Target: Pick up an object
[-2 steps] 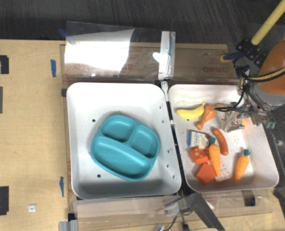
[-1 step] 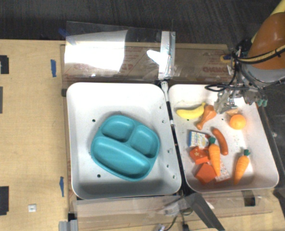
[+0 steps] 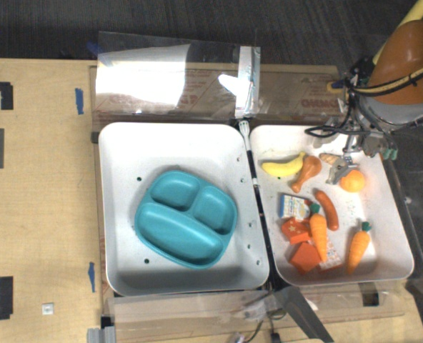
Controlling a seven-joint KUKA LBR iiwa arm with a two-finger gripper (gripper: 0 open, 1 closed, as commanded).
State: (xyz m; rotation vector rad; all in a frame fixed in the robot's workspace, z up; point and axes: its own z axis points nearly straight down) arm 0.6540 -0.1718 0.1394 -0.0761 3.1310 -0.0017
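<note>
Orange toy fruit [image 3: 352,181] sits right under my gripper [image 3: 342,168] in the right bin [image 3: 401,241], probably the target; can't tell how its jaws stand.

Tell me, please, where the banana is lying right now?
The banana lies in the right bin, near its top left corner, just left of the chicken drumstick and above the small blue carton.

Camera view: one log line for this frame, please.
gripper: over right bin, by orange fruit | held: nothing visible | left bin: teal divided tray | right bin: banana, carrots, sausage
</note>
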